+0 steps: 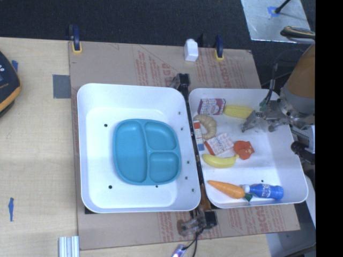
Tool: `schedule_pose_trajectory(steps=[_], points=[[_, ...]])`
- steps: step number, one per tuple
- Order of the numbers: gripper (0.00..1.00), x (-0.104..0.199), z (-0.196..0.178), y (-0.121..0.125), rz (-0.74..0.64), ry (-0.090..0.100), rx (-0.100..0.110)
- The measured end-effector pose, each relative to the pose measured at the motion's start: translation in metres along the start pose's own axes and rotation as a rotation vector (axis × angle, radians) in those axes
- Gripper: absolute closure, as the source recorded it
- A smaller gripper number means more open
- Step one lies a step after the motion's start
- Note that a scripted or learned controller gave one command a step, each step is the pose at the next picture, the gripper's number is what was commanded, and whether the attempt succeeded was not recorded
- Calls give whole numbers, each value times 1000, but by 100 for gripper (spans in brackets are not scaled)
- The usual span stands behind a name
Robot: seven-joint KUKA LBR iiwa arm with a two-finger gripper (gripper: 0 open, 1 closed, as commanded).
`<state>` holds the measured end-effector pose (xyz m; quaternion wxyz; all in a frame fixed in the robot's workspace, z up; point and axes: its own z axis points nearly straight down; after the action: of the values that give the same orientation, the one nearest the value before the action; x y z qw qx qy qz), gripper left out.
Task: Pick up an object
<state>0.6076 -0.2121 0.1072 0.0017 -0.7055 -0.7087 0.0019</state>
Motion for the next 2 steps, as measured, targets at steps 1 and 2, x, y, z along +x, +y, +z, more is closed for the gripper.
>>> schedule_pose_trajectory(steps=[1, 2], points=[[0, 46, -60, 48, 0, 1, -4], [0, 84, -12, -19, 1, 0, 1]])
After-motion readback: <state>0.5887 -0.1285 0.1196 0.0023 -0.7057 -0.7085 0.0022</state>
